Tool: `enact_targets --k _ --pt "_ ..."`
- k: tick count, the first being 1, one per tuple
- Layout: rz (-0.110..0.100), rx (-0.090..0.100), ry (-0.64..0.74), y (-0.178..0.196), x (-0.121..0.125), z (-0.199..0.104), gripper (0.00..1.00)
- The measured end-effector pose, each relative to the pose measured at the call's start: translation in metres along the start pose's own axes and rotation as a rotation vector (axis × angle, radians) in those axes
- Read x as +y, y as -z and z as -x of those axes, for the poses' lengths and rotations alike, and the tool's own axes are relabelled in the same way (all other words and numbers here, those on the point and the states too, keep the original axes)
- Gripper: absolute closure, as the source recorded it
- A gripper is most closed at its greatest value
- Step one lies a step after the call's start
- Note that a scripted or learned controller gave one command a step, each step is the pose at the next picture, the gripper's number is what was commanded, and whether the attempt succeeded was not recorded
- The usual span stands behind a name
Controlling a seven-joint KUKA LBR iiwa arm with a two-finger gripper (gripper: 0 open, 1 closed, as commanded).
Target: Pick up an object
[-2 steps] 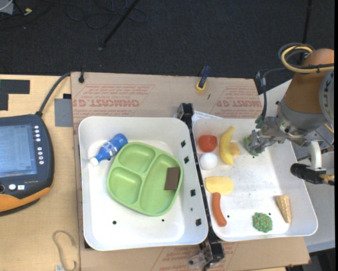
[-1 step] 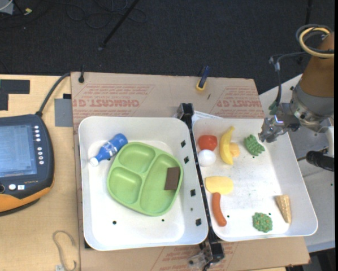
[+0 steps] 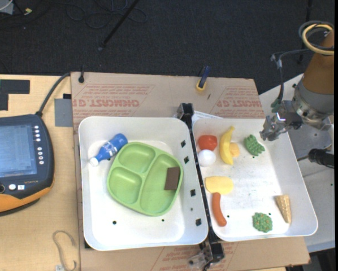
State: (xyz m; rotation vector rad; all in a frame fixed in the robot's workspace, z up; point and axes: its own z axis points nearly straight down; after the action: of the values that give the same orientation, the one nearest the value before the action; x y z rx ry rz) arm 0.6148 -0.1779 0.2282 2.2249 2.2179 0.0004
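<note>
Camera view: metal end effector (image 3: 271,130), finger state unreadable, hovers at right white bin's (image 3: 304,210) far right corner, beside green bumpy toy (image 3: 253,145).

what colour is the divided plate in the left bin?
Light green. The divided plate shows clearly in the camera view, with a brown block lying in it.

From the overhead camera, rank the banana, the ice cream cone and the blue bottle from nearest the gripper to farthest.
From the gripper:
1. Banana, right bin, upper middle.
2. Ice cream cone, right bin, lower right corner.
3. Blue bottle, left bin, upper left beside the green tray.
</note>
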Motion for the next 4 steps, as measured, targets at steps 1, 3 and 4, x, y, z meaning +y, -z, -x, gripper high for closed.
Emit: enact_targets --k 1,3,4 --pt "-0.005 0.003 0.006 -0.009 -0.014 -0.049 1.0" --pt "-0.006 0.003 0.008 -0.009 -0.025 -0.161 1.0" --pt "-0.005 0.002 0.008 0.004 -0.042 -0.207 1.0"
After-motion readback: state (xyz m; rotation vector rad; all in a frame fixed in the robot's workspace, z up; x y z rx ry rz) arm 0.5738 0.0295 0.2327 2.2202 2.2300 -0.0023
